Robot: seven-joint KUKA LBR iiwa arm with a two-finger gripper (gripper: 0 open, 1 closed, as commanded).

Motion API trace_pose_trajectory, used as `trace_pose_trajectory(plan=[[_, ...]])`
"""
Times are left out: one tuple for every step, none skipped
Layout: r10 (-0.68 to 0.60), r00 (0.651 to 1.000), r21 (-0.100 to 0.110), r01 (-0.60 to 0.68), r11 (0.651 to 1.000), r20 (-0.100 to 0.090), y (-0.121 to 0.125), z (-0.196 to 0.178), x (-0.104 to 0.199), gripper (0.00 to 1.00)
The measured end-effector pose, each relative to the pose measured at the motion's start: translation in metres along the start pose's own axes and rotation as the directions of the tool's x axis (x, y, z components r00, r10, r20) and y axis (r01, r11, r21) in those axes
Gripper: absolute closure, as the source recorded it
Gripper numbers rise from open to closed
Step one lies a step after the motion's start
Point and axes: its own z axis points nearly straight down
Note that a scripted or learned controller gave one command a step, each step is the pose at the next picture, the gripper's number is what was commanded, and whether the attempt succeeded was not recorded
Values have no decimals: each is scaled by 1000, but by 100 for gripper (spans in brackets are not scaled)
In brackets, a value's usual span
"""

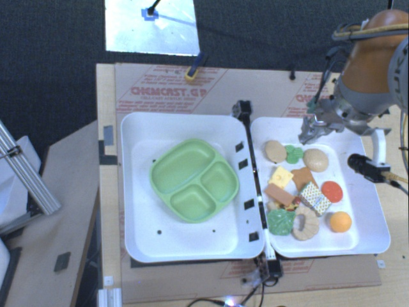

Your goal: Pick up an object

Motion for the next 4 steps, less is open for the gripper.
trace_pose_trajectory(plan=[[1, 1000, 2, -1, 1000, 0, -20, 17, 48, 100], [2, 1000, 2, -2, 1000, 0, -43, 9, 88, 100], [2, 1000, -1, -2, 1000, 1, -36, 9, 95, 100], [7, 1000, 1, -7, 1000, 1, -46, 8, 95, 100]])
